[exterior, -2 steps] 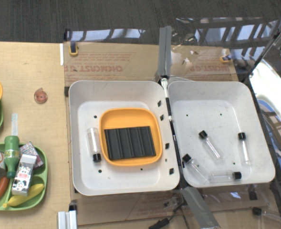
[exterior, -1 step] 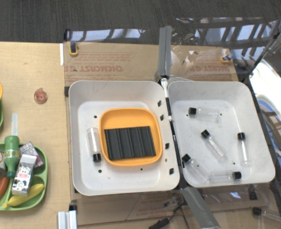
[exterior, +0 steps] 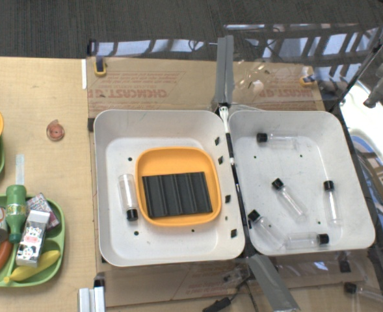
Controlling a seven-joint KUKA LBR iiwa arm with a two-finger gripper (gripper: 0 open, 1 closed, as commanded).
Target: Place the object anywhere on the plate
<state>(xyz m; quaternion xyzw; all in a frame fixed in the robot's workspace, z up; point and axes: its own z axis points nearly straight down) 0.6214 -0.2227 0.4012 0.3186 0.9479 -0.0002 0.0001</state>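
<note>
Hand first: we are finding no way to tell whether it is open or closed, so we are taking only the rig's word that the arm is coming in from the right.

Starting at the left, we are looking at the wooden table [exterior: 35, 96], where a green tray of toy food [exterior: 58, 236] is sitting well apart from the bins and playing no part in the task.

Moving on, the left bin [exterior: 103, 174] is holding the orange plate [exterior: 175, 156], which is lying flat near the middle with a black ribbed panel [exterior: 178, 195] covering most of its floor. Just beside the plate's left rim, a clear tube with a black cap [exterior: 125, 190] is lying on the bin floor. Its long axis is running roughly along that rim, and its cap is pointing toward the bin's near edge. It is not yet on the plate.

Further right, the right bin [exterior: 354, 174] is holding several more clear capped tubes, scattered and pointing different ways: one near the far wall [exterior: 272, 137], one angled in the middle [exterior: 287, 199], one near the right wall [exterior: 331, 203] and one along the near wall [exterior: 305, 241].

We are judging that the object meant is one of these tubes, though we cannot say which. The right-bin tubes are lying nearer the arm's side. From any of them the plate is lying to the left, across the wall where the bins are meeting.
</note>
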